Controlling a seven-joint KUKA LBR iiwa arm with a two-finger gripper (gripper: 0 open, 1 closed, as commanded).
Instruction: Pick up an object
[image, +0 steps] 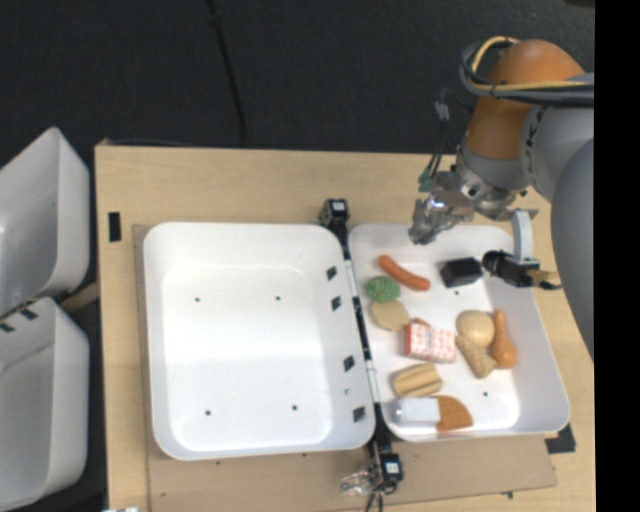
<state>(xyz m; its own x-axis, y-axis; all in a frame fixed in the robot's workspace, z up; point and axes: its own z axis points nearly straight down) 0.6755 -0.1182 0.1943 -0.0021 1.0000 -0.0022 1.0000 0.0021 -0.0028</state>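
Gripper: metal two-finger gripper on the grey arm with orange band, above the right white bin's far-left corner; whether open or shut, cannot tell; nothing seen held.
Far edge: orange-red sausage, small black block.
Left edge: green leafy piece, beige oval piece just beside it.
Middle: pink-and-white patterned box, tan lumpy piece touching an orange carrot-shaped piece.
Near edge: tan bread roll, white-and-orange wedge.
Left white bin: beside the right one.
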